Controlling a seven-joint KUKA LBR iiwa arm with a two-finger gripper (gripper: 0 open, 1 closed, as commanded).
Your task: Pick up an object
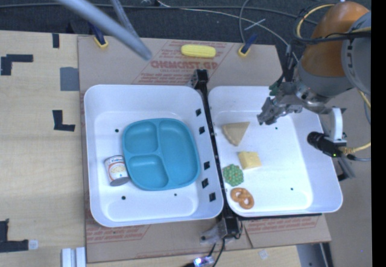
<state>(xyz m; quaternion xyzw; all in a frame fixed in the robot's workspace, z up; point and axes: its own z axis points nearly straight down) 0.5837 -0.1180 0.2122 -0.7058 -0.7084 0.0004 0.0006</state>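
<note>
Hovering above a pale wedge (236, 132), the dark metal gripper (268, 116) looks unreadable, perhaps empty.

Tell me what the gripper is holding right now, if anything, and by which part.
Nothing shows in the gripper. It hangs over the right bin, apart from the wedge of food lying on the bin floor.

A single camera sits fixed above the bench, looking down at a slant from a moderate height. Its frame takes in both white bins, the left bin (96, 139) and the right bin (301, 163), side by side at centre, plus the cardboard base (175, 64) and dark floor beyond.
</note>
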